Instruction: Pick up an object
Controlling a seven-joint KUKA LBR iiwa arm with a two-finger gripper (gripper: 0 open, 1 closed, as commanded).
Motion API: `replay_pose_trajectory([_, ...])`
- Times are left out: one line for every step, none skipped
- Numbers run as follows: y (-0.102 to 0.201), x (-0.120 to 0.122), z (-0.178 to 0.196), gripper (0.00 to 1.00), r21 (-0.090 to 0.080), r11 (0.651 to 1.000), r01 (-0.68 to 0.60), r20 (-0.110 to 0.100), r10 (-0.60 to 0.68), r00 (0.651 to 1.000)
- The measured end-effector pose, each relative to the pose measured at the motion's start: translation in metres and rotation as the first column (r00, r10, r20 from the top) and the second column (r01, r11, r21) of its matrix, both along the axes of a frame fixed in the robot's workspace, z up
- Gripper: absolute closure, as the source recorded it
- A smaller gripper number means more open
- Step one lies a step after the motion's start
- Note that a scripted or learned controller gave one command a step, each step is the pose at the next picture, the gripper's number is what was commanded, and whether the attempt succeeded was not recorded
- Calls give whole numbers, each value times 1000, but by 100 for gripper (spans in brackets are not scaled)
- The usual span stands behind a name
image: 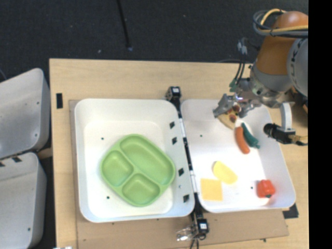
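My gripper [232,108] hangs low over the far part of the right bin [275,162], right above a small tan object [227,120] near the bin's back wall. Just in front of it lie an orange carrot-like stick [241,139] and a teal piece [250,136] side by side. Nearer the front are a yellow rounded piece [224,172], a flat yellow square [211,189] and a red pepper-like toy [265,188]. Nothing is seen lifted off the bin floor.
The left bin [85,139] holds a green divided plate [137,169]. A low ridge with black clips [182,139] separates the two bins. The arm's orange and grey body [277,51] stands over the back right corner.
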State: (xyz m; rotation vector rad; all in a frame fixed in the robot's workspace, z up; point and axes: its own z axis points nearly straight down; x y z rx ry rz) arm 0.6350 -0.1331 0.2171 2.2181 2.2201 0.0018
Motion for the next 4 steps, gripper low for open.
replay_pose_trajectory([-2, 1, 42, 100, 1, 1000, -1, -1, 1, 1000])
replay_pose_trajectory([44, -18, 48, 100, 2, 1000, -5, -6, 5, 1000])
replay_pose_trajectory([98, -39, 50, 100, 2, 1000, -5, -7, 5, 1000])
replay_pose_trajectory([140, -51, 42, 100, 1, 1000, -4, -7, 4, 1000])
